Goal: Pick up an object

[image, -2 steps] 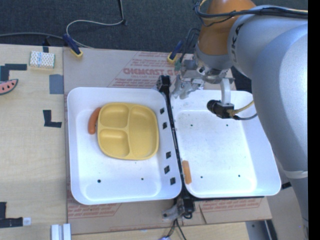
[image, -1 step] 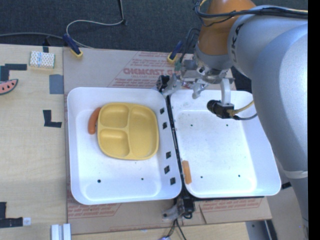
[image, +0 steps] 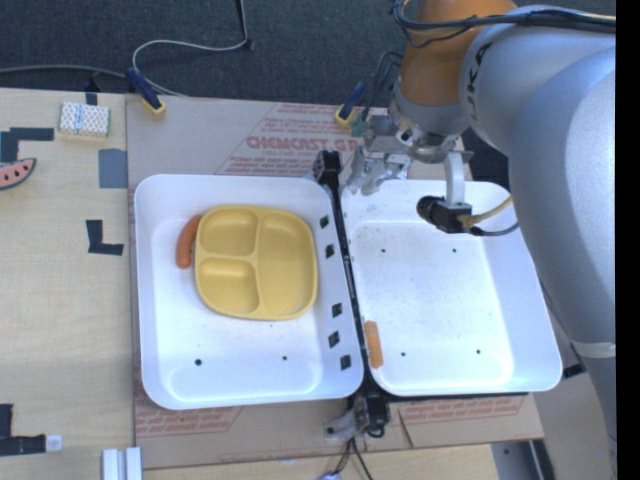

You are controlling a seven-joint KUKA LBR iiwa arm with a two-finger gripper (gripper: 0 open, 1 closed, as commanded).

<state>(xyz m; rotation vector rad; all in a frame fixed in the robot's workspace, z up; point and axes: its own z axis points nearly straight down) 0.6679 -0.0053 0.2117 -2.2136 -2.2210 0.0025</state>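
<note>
A yellow divided plate (image: pixel 256 262) lies in the left bin (image: pixel 170 368). An orange sausage-shaped piece (image: pixel 185 243) rests against the plate's left rim. A second small orange piece (image: pixel 373 344) lies at the near left edge of the right bin (image: pixel 500 358). My gripper (image: pixel 372 173) hangs over the far left corner of the right bin, close to the divider between the bins. It is far from both orange pieces, and nothing shows between the metal parts at its tip.
The grey arm fills the right side and overhangs the right bin's far edge. A black cable fitting (image: pixel 445 213) hangs below the wrist. Black clips line the divider (image: pixel 335 268). A blue-yellow clamp (image: pixel 145 90) and a sponge (image: pixel 84 120) lie beyond the bins.
</note>
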